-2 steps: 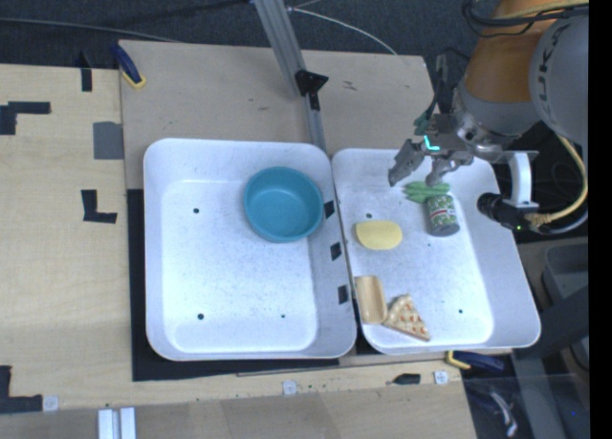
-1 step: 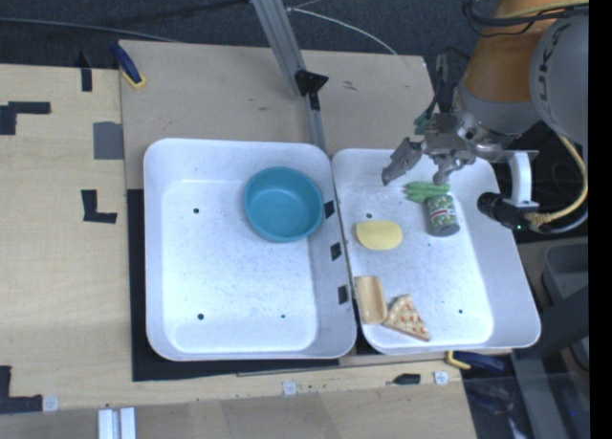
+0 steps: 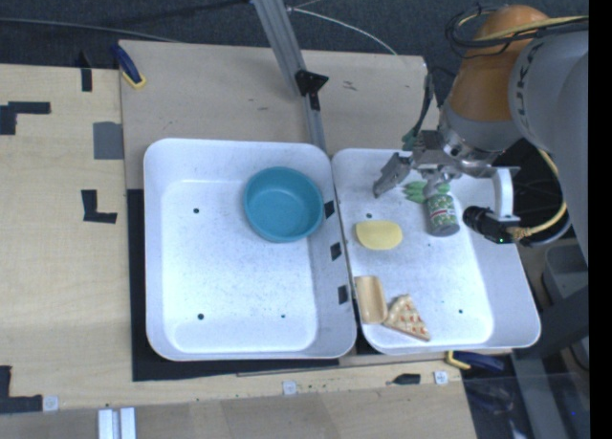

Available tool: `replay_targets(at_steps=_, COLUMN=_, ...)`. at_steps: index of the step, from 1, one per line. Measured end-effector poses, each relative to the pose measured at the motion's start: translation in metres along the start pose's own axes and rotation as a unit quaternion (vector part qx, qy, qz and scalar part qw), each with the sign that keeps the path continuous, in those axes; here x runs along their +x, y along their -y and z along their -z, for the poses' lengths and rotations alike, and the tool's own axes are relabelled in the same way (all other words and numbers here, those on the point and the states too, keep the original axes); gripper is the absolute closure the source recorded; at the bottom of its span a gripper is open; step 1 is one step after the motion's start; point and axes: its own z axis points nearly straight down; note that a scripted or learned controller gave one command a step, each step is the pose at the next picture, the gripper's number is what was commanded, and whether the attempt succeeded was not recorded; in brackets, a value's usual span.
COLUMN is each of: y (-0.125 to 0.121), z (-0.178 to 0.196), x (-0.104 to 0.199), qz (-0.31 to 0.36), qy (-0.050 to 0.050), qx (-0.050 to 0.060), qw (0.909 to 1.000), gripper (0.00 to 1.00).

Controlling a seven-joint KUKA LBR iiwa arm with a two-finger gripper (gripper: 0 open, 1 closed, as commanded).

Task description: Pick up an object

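Arm: grey with an orange band, reaching in from the right and ending over the far part of the right bin.
Tool: above the far left part of the right bin; dark fingers point down and to the left. Whether they stand wide or narrow, I cannot tell. Nothing shows between them.
Right bin: shallow and white, holding four things.
Green-and-grey can: in the far part of the right bin, just beside the tool on its right, lying free on the bin floor.
Yellow oval piece: near the middle of the right bin, a little nearer than the tool and apart from it.
Tan bread-like piece: at the near left of the right bin, against the left wall.
Pizza-like wedge: just right of the tan piece, close to the near wall.
Left bin: white, beside the right bin.
Blue bowl: upright in the far right part of the left bin.
Surface: light wood with black tape marks on the left.
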Motion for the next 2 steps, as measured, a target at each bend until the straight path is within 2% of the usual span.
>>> replay_targets(at_steps=2, y=0.003, z=-0.099, x=-0.002, qz=0.0, qy=0.0, qx=0.0, qw=1.0, gripper=0.0)
